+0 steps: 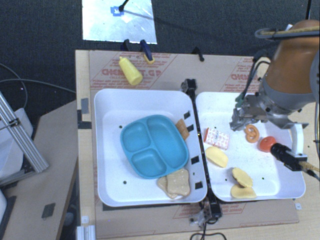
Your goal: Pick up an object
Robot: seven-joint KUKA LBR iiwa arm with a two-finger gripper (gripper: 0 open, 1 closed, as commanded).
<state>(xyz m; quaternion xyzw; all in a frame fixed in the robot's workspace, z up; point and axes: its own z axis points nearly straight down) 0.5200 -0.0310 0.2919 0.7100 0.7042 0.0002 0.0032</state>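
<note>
Tool (239, 120) hangs low in the right bin (290, 186); whether it is released or clenched cannot be told. A pretzel (251, 132) lies just beside it, likely the target, with a red tomato (266, 143) and patterned packet (217, 137) near.

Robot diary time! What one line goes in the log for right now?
arm: over right bin | gripper: hovering above pretzel | holding: nothing seen | nearby: red tomato, pink-dotted packet | left bin: blue plate
</note>
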